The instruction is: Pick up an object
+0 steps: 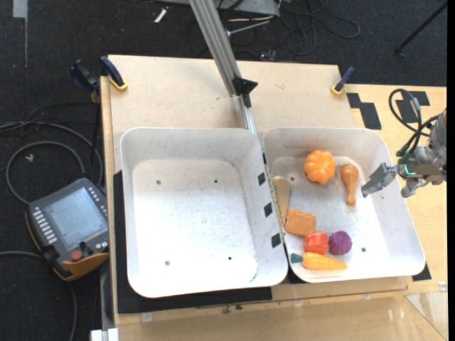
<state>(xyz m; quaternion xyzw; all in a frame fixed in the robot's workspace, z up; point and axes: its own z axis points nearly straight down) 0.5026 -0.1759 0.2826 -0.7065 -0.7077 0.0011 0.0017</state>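
Lying nearest the camera, at the front edge of the right bin (398, 190), an orange-and-yellow carrot-like toy (323, 262) is resting just below a red pepper toy (316, 242) and a purple round toy (340, 242), the three crowding close together. Just behind them a tan bread-like block (299, 222) is sitting near the bin's left wall, with a pale wooden spoon-shaped piece (281, 192) lying beside it along the divider. Farther back an orange pumpkin toy (320, 166) is sitting next to a brown drumstick toy (349, 180), the two lying near each other. At the bin's right side the gripper (377, 180) is hovering over the rim, just right of the drumstick, with nothing showing between its tips; whether it is spread or closed cannot be told. The left bin (142, 148) is lying alongside.
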